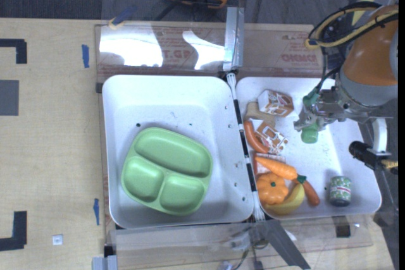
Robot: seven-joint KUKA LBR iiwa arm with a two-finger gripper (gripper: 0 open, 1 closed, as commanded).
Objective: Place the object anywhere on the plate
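A light green divided plate (166, 169) lies in the left bin (120, 104), toward its front. My gripper (314, 118) hangs over the middle of the right bin (364, 199), well to the right of the plate. A small green cylinder-shaped object (309, 134) sits between its fingers, with one end poking out below them and a bit of green showing above. The gripper looks shut on this object.
The right bin holds a brown-and-white pastry (276, 102), a hot dog (259, 136), a carrot (276, 167), an orange pumpkin (272, 190), a banana (292, 198) and a small green can (340, 190). A raised divider (242, 136) separates the two bins.
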